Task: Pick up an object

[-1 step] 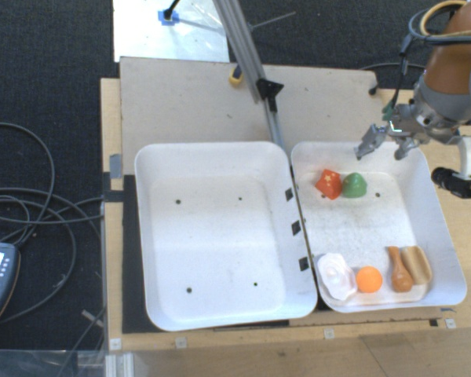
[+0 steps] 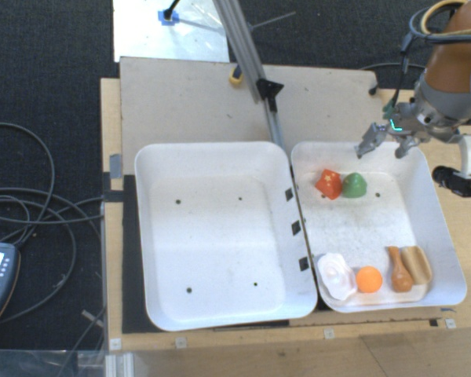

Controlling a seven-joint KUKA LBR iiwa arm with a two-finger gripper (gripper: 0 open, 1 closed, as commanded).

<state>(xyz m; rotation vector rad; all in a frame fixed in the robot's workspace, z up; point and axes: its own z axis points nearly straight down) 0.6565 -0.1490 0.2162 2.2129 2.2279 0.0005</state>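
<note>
Dark carpet surrounds a pale wooden bench [image 2: 110,210], with a flat sheet of tan board [image 2: 188,100] laid across its back half and loose black cables [image 2: 39,203] curling over the floor on the left. A slanted grey metal pole [image 2: 243,42] crosses the top of the scene and ends in a black bracket near the seam between the two bins.

Both bins are shallow, white and smooth, with rounded corners and slightly raised rims. The left bin [image 2: 153,289] shows a few small dark dots on its floor. The right bin [image 2: 443,234] has a faintly speckled, scuffed floor and holds every loose object.

Near its back wall sit a red block [image 2: 328,184] with angular faces and a round green ball [image 2: 354,184] — the two touch side by side. Along the front wall lie a lumpy white piece [image 2: 334,276], a smooth orange ball [image 2: 369,280], a brown bottle-shaped piece [image 2: 398,270] and a tan bun-like roll [image 2: 417,263], all close together in a row.

The arm comes in from the right, its orange band glossy above a grey wrist. The gripper [image 2: 386,146] hangs over the back rim of the right bin, its two metal fingers [image 2: 368,144] spread apart with nothing between them. It is near the red block and green ball but not touching them — both rest on the bin floor, in front of and below the claw.
</note>
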